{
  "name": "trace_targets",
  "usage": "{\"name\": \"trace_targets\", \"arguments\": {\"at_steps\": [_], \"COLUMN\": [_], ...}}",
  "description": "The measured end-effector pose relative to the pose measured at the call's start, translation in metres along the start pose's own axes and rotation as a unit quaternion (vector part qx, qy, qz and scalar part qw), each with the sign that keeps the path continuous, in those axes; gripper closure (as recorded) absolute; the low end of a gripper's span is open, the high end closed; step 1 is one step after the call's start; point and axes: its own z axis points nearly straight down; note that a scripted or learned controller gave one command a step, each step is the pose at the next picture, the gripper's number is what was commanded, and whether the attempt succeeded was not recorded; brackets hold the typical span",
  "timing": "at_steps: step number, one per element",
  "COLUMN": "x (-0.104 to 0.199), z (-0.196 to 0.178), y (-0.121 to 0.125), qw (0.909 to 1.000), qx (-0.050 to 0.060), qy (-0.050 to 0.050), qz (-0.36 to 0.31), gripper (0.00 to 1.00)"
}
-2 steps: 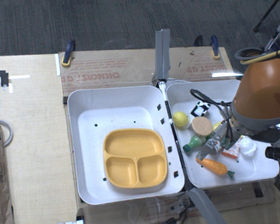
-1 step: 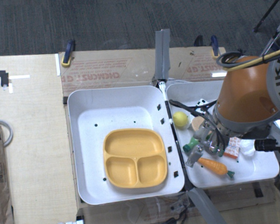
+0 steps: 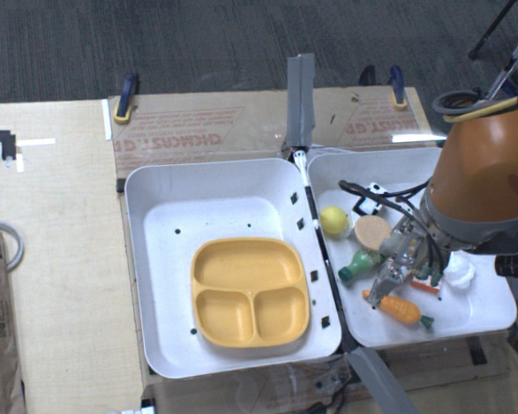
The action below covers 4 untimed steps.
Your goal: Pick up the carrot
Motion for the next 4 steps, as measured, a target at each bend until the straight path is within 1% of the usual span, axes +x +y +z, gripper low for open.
{"name": "trace_targets", "arguments": {"at_steps": [1, 2, 3, 4], "x": [0.0, -0.031, -0.032, -0.053], "z": [0.0, 0.1, 0.091, -0.033], "y": [0.0, -0.049, -0.049, -0.016], "qw": [1.0, 0.9997, 0.9997, 0.9988], "qx": [0.0, 0.0, -0.001, 0.0], "qy": [0.0, 0.0, 0.0, -0.001], "qz": [0.0, 0.024, 0.026, 0.048], "gripper": [0.0, 0.0, 1.0, 1.0]}}
